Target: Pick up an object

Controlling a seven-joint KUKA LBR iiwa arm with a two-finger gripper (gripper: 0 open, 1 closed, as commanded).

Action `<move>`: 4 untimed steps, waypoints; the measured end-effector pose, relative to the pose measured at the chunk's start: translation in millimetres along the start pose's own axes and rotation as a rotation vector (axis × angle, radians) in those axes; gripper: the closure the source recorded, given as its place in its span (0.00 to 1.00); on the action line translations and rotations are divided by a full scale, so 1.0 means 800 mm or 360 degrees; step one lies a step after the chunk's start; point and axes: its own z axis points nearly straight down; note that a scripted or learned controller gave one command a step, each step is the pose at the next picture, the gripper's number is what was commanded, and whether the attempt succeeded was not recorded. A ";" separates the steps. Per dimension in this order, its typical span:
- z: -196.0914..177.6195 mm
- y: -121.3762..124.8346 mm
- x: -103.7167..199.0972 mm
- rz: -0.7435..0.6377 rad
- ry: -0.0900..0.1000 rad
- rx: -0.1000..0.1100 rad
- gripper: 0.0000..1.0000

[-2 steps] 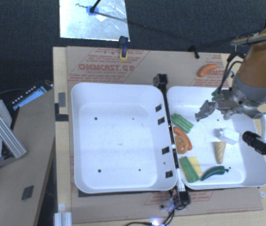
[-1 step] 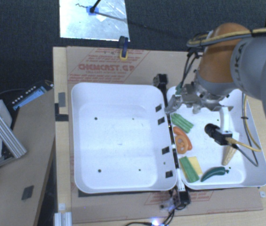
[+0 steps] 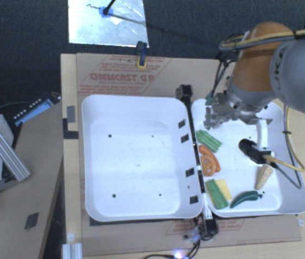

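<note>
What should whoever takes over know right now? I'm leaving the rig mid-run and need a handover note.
Gripper: low over the back left of the right bin; open or shut cannot be told.
Things, all in the right bin: green ridged piece just in front of the gripper, orange piece, green-and-yellow block, dark green pepper, cone.
Done: the arm has reached the bin.
Left: nothing looks lifted; grasp one thing, likely the green ridged piece, and raise it.
</note>
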 end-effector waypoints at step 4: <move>-0.207 -0.069 -0.101 0.0008 -0.0004 -0.0002 1.00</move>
